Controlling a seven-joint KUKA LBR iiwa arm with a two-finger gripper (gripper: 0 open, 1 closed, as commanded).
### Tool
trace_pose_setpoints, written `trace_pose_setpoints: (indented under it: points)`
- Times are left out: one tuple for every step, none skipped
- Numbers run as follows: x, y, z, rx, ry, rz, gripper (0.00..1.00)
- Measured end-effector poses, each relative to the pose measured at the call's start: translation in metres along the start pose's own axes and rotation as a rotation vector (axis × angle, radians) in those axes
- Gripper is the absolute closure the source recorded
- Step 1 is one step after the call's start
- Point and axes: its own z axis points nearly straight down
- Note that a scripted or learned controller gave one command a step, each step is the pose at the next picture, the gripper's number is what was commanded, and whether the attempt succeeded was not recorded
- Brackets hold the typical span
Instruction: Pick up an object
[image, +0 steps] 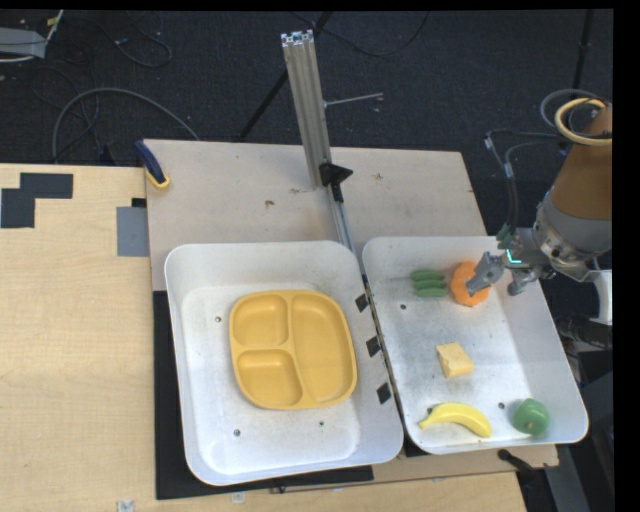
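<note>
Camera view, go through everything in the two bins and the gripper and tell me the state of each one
Yellow plate: lying flat in the left bin, right side up.
Green piece: lying in the right bin, beside the orange piece.
Orange piece: in the right bin, at the gripper's tip.
Gripper: low over the orange piece; grasp unclear.
Yellow block: resting mid-bin, apart.
Banana: lying on its side.
Green pepper: resting in the corner.
</note>
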Motion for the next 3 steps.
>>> trace_pose_setpoints:
  points:
    - [0.000, 0.001, -0.002, -0.004, -0.001, -0.001, 0.00]
    - [0.008, 0.001, 0.058, 0.001, 0.001, -0.003, 0.00]
    - [0.009, 0.001, 0.110, -0.001, 0.000, -0.001, 0.00]
